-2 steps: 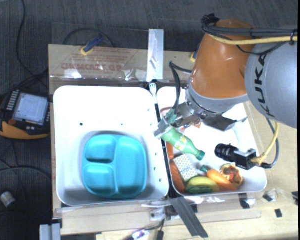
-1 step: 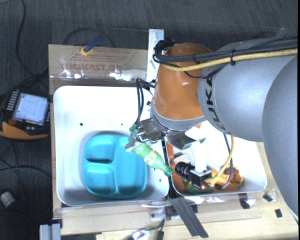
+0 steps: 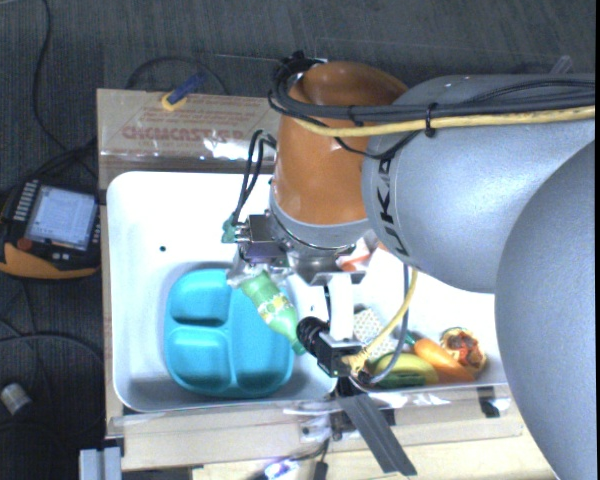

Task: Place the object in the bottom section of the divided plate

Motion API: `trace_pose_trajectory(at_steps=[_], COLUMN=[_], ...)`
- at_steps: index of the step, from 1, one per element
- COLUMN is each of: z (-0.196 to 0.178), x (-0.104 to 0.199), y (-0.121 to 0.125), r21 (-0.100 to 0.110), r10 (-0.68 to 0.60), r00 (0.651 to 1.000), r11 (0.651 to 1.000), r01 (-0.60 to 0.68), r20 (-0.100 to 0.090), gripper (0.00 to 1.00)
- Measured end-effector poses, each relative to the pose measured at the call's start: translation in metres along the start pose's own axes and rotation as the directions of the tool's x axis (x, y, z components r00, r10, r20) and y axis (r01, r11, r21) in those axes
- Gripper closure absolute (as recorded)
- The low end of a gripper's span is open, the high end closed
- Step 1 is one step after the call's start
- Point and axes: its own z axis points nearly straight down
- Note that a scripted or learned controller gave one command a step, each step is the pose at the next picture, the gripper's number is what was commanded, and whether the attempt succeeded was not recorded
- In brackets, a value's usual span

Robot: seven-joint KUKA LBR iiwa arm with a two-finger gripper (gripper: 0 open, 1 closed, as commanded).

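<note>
**Bottle over the plate's edge, not yet set down**

You have the gripper (image 3: 270,273) low over the left bin (image 3: 130,268), at the right rim of the blue divided plate (image 3: 220,343). A small green bottle (image 3: 270,308) hangs just below the wrist, tilted, its dark cap end pointing down-right, overlapping the plate's edge. Whether the jaws pinch it, you cannot tell: the wrist hides them. The plate's compartments look bare, so placing is still ahead; the bottle must reach the bottom section and be released. The bottle looks pale green and translucent, with a patterned label. Toy fruit (image 3: 430,360) lies well to the right.
</note>
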Motion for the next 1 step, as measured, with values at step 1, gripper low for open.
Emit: trace_pose_trajectory(at_steps=[1], z=[0.0484], x=[0.0328], y=[0.0379], r21=[0.001], r10=[0.267], r00=[0.964], r11=[0.964], r01=[-0.267], r20=[0.001], gripper=[1.0])
